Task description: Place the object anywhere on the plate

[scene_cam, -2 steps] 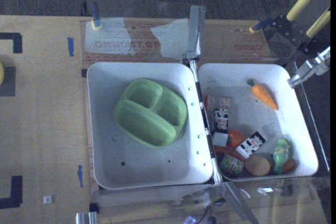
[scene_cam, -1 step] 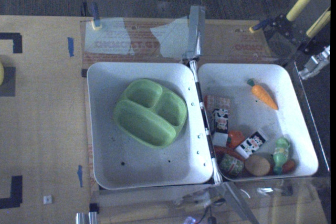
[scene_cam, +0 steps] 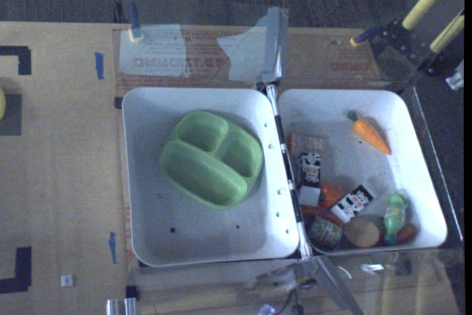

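Observation:
A green divided plate lies in the left white bin, a little above its middle, with three compartments that hold nothing. The right white bin holds the loose objects: an orange toy carrot near its upper right, a reddish-brown packet, two small black-and-white cartons, and a cluster of toy food at the lower edge, among it a brown round piece and a green piece.
A yellow-and-black stand sits at the upper right beyond the bins. Clear plastic sheeting lies taped behind the bins. The wooden bench spreads to the left, marked with blue and black tape.

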Robot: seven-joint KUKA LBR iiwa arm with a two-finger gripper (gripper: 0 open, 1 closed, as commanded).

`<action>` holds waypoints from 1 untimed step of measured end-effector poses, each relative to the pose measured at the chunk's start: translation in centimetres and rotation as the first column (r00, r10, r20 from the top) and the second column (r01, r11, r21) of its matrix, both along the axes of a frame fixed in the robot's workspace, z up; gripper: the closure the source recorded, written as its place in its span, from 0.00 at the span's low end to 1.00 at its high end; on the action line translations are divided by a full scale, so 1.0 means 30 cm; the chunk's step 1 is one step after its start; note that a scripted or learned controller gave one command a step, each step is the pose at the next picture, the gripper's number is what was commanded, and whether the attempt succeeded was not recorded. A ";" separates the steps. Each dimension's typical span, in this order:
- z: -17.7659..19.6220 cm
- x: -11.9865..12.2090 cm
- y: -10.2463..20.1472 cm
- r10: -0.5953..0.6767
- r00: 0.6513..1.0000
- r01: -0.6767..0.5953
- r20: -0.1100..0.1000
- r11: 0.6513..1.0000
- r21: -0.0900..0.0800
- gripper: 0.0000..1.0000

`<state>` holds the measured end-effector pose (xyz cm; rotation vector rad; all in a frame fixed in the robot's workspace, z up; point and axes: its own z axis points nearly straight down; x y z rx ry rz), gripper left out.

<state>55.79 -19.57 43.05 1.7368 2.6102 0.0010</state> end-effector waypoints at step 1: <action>-0.340 -0.011 0.105 0.467 0.884 -0.467 -0.002 0.884 0.000 1.00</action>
